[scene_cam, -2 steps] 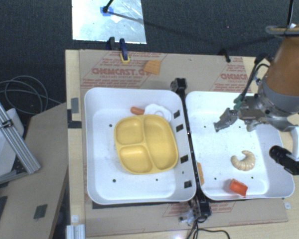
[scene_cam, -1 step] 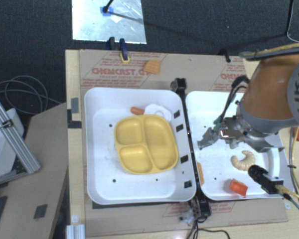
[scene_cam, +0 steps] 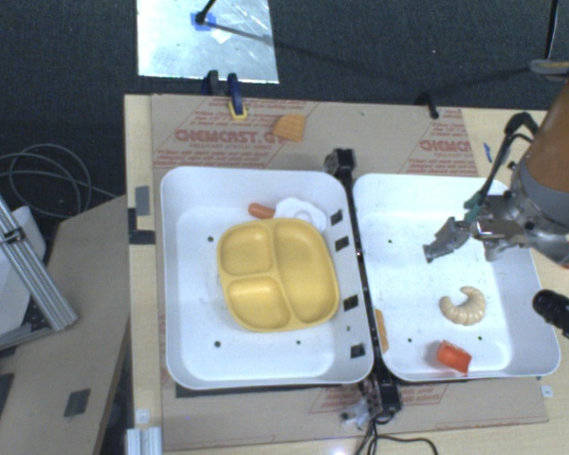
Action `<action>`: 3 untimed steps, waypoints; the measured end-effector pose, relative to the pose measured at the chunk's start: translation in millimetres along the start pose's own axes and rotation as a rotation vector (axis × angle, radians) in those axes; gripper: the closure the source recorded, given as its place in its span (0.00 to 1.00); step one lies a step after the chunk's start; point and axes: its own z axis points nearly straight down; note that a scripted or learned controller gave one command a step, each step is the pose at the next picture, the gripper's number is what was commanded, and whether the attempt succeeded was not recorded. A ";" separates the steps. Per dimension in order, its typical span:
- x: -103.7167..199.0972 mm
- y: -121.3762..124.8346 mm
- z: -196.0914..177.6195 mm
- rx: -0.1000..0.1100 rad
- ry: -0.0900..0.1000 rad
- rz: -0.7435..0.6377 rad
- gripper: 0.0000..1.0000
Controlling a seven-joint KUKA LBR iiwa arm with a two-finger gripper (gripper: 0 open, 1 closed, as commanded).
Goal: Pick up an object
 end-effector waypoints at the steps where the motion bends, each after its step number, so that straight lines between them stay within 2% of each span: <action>1: 42.2 -2.4 80.2 0.014 0.004 -0.010 0.00; 2: -45.1 0.7 -46.8 -0.009 -0.004 0.003 0.00; 3: 23.3 -2.6 81.5 0.017 0.006 -0.012 0.00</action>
